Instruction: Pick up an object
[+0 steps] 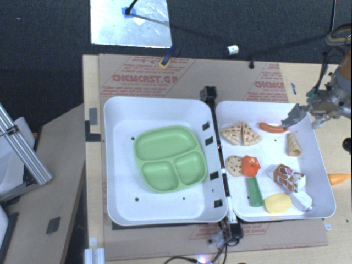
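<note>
I see dark carpet floor (pixel 44 48) behind the cardboard-topped bench (pixel 187 73), with a shiny metal sheet (pixel 129 15) lying on it.

Smooth matt green plastic tray (pixel 168 158) in a glossy white plastic bin (pixel 118 147), on printed brown cardboard (pixel 143 76).

Red print reading "CHEMCAST" runs mirrored across the protective sheet (pixel 181 73) on the counter, once behind the left bin and again behind the right one. The characters following it are too blurred to read.
</note>
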